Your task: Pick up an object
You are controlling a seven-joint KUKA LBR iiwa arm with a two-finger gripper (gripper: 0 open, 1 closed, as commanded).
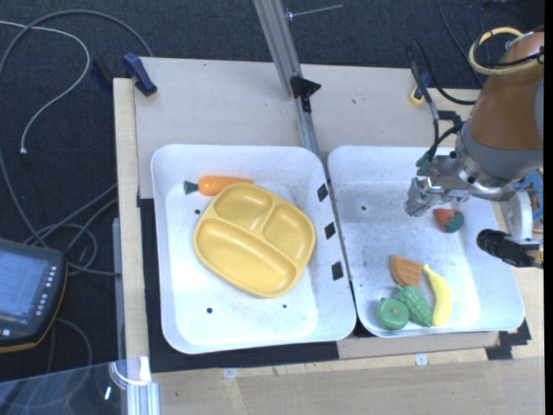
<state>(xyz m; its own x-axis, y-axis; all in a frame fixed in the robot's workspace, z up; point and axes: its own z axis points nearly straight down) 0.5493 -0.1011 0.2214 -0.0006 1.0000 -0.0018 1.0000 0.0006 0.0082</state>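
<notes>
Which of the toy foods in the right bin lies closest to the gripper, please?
The small red and green toy lies right beside the gripper. The waffle, banana and green pieces cluster at the bin's near edge.

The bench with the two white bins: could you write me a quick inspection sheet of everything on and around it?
Surface: wooden bench bearing left bin and right bin.
Job's things: toy carrot and yellow divided plate in left bin; strawberry, waffle piece, banana, green toys in right bin.
Clutter: blue clamp at bench corner.
Grippers: gripper low in right bin, beside the strawberry.
Cables: black cables on floor.
Surroundings: handheld screen, metal pole.
</notes>
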